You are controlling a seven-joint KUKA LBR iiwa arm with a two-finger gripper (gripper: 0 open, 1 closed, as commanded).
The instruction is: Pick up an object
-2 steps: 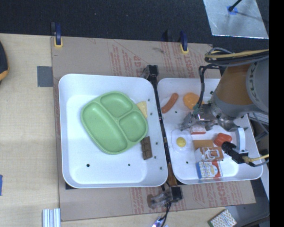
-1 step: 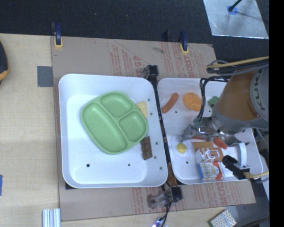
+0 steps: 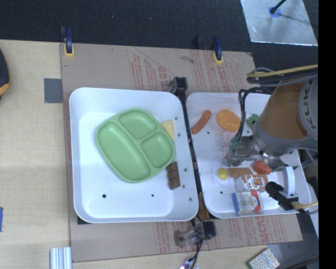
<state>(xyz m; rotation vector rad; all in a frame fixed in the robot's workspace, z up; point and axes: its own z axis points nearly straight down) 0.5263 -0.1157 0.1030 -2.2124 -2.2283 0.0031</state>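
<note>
Two shallow white bins sit side by side on a cardboard sheet on the bench. The left bin (image 3: 84, 150) holds a green divided plate (image 3: 135, 144) with three compartments, lying flat and turned at an angle. A pale yellow piece (image 3: 168, 128) peeks out from under the plate's right edge, and a small brown block (image 3: 173, 176) lies just beside the plate's lower right rim, near the bin's right wall.

The right bin (image 3: 213, 206) holds the loose objects. An orange sausage-shaped toy (image 3: 200, 121) lies tilted near the upper left, with a rounded orange piece (image 3: 228, 120) just to its right. Lower down there is a small yellow round item (image 3: 222, 174), and below it a flat printed packet (image 3: 248, 197) with blue and red markings.

The arm's gripper (image 3: 239, 154) is down inside the right bin, between the orange piece and the packet. Its jaws are hidden by the wrist from above, so their state cannot be told. A small red object (image 3: 261, 167) lies just beside the gripper on the right.
</note>
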